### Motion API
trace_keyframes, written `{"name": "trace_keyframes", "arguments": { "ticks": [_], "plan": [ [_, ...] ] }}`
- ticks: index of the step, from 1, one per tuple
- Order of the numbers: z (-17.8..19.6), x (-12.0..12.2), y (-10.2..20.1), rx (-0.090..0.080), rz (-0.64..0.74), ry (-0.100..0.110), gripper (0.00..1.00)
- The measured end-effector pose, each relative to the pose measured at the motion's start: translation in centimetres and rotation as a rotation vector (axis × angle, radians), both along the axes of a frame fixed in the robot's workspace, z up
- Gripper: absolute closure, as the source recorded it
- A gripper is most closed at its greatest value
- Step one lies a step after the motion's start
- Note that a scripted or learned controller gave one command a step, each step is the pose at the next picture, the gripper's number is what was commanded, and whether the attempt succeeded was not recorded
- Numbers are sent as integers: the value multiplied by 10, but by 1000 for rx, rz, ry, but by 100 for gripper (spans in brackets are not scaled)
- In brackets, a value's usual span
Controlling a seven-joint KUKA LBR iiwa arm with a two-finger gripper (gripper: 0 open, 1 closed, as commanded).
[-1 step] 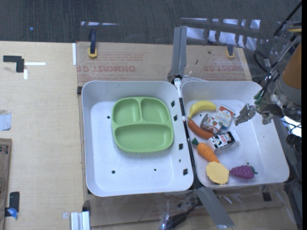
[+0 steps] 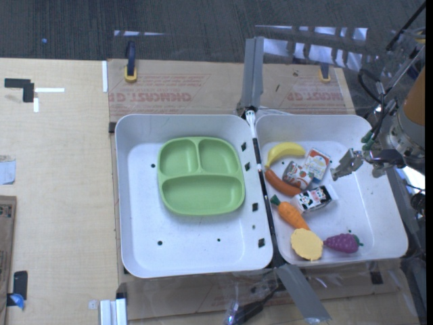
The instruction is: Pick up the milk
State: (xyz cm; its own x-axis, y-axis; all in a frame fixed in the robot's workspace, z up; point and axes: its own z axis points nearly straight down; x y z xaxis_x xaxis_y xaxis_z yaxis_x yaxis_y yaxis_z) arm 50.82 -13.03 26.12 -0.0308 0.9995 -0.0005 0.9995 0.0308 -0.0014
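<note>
Hovering over the right bin point(image 2: 389, 239), well apart from the target: gripper point(image 2: 345, 164) hanging above bare white floor near the bin's right side, fingers looking spread and clasping nothing, though too small and blurred to be certain. Lying flat near the middle of that bin: the milk carton point(image 2: 315, 198), black-and-white cow-patterned, wedged between a carrot point(image 2: 293, 216) just below-left and a strawberry-printed carton point(image 2: 306, 168) just above. Crowding around it: a banana point(image 2: 285, 152) at the top, a sausage point(image 2: 281, 181) slanting beside the divider, a yellow round piece, perhaps a cookie or chip point(image 2: 308, 245), and a bunch of purple grapes point(image 2: 342, 243) toward the near edge. Sitting untouched in the left bin point(image 2: 135, 202): a green divided plate point(image 2: 201, 176). Standing, by the look of it, at the approach stage: nothing lifted, nothing gripped. Remaining: moving left and down onto the milk carton, closing on it without catching the carrot or the neighbouring carton, then raising it clear.
</note>
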Motion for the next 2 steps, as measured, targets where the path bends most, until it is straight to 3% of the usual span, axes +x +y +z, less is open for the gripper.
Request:
{"name": "trace_keyframes", "arguments": {
  "ticks": [1, 2],
  "plan": [
    [-149, 12, 15, -5, -1, -23, 0],
    [-131, 4, 5, 0, 217, -1, 0]
  ]
}}
